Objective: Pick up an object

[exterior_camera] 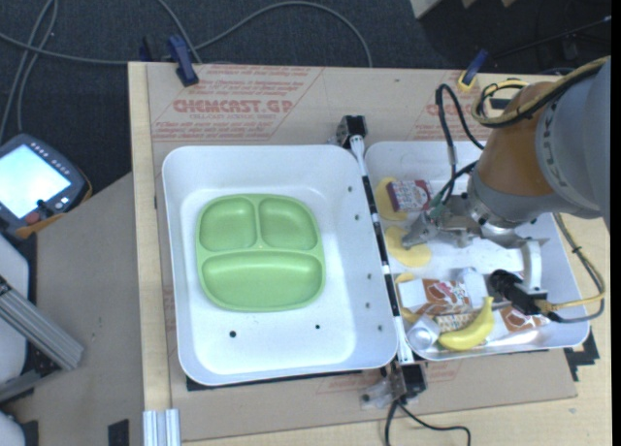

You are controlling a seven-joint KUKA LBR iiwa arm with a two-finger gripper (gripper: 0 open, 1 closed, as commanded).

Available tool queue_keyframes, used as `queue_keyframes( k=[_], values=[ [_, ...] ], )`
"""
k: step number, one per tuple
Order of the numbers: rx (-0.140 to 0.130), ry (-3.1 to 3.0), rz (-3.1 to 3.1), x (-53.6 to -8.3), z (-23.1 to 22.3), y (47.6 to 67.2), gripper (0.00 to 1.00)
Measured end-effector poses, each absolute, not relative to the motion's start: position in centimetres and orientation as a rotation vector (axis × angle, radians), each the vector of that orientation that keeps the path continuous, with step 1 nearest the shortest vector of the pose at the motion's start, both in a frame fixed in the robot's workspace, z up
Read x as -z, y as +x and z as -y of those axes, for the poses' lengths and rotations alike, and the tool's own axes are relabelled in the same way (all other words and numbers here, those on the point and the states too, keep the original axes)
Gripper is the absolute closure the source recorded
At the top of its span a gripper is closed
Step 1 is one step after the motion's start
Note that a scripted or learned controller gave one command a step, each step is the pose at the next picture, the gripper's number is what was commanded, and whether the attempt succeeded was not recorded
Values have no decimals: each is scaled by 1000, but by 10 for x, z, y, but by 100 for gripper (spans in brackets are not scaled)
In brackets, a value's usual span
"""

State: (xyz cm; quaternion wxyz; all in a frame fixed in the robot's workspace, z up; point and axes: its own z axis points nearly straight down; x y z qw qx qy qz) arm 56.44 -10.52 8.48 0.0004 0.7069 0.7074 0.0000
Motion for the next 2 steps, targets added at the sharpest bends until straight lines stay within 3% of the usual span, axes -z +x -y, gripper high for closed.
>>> queue_keyframes(
  k=[2],
  values=[
    [0,2219,-2222,-85,104,667,0]
  ],
)
